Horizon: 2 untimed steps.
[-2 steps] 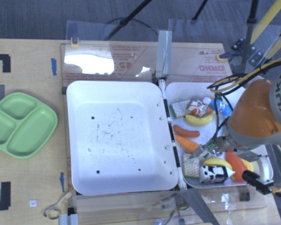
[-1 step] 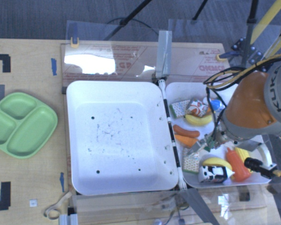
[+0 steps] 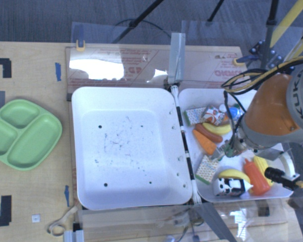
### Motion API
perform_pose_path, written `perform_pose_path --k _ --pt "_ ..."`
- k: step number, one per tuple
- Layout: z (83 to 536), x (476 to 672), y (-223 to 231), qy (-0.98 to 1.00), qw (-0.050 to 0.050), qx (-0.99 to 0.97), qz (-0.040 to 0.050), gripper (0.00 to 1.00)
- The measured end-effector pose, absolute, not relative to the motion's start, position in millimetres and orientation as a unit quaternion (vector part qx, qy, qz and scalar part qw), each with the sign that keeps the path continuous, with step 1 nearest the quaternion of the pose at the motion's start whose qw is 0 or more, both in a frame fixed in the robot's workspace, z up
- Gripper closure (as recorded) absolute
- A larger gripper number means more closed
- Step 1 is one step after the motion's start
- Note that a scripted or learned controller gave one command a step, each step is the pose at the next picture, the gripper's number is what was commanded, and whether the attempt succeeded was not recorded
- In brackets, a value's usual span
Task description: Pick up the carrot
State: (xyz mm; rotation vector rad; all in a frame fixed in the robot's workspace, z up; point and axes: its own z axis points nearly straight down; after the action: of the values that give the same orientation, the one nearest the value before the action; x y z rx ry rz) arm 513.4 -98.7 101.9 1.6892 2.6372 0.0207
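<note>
Your carrot (image 3: pixel 205 141) lies at the left of the right bin (image 3: pixel 272 194), touching a banana (image 3: pixel 217 129). Whether the claw (image 3: pixel 231 149), just beside it, is open, you cannot tell. It could catch the banana instead.

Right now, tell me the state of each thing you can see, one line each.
carrot: lying in the right bin, not gripped
gripper: low over the right bin, just right of the carrot
banana: lying beside the carrot
left bin: sitting flat, scuffed floor
green plate: flat on the bench, left of the bins
</note>
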Motion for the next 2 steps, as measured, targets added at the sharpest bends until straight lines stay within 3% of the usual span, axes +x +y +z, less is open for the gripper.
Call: perform_pose_path --k 1,2 --pt "88 509.8 -112 0.681 0.004 0.732 0.0031 1.00" --pt "87 557.9 -153 0.579 0.002 0.815 0.0018 1.00"
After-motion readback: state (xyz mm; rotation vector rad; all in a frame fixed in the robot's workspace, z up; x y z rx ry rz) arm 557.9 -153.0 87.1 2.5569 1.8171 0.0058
